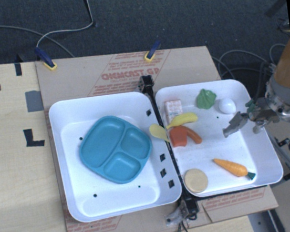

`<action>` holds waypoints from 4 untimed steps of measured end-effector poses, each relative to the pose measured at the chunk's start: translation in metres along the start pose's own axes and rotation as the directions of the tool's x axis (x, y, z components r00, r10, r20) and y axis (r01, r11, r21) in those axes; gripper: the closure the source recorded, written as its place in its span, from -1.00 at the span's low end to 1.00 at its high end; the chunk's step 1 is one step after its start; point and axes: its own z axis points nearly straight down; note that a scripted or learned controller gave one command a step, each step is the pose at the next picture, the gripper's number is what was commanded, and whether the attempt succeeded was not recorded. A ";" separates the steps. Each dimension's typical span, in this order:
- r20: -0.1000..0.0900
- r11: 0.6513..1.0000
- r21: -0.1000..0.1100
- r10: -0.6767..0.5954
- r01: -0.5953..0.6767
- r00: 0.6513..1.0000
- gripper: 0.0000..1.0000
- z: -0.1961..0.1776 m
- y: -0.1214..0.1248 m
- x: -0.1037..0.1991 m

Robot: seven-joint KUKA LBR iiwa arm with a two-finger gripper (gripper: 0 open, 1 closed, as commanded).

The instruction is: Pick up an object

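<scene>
Gripper (239, 122) sits at the right edge of the right bin (263, 147), low over the floor; I read the fingers as apart, nothing between them, though the view is small and slanted. Arm (284, 89) comes in from the right, so the nearest candidates are those along that side. Closest is the white egg (227, 106), just up from the fingers and near the wall, with the green leafy piece (205, 99) beside it. The carrot (231, 167) lies below, angled toward the lower right corner, clear of its neighbours. I judge these the easier targets because each has free floor around it. The cluster by the divider is worse: yellow banana (181, 119), red-orange piece (182, 135) and small pink box (173, 107) lie touching or nearly so. A round tan disc (196, 180) rests in the lower left corner. Left bin (69, 165) carries only the blue divided plate (116, 149), flat and wide, a poor fit for two fingers. No grasp made yet, I judge.
</scene>
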 end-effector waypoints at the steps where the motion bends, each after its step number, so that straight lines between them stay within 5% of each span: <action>1: 0.000 1.000 -0.004 0.000 0.000 1.000 -1.00 0.165 0.010 -0.014; 2: 0.008 1.000 -0.008 0.003 -0.003 1.000 -1.00 0.162 0.088 0.035; 3: 0.023 1.000 -0.008 0.009 -0.009 1.000 -1.00 0.162 0.140 0.049; 4: 0.008 0.999 0.035 0.000 0.000 1.000 -1.00 0.164 0.164 0.039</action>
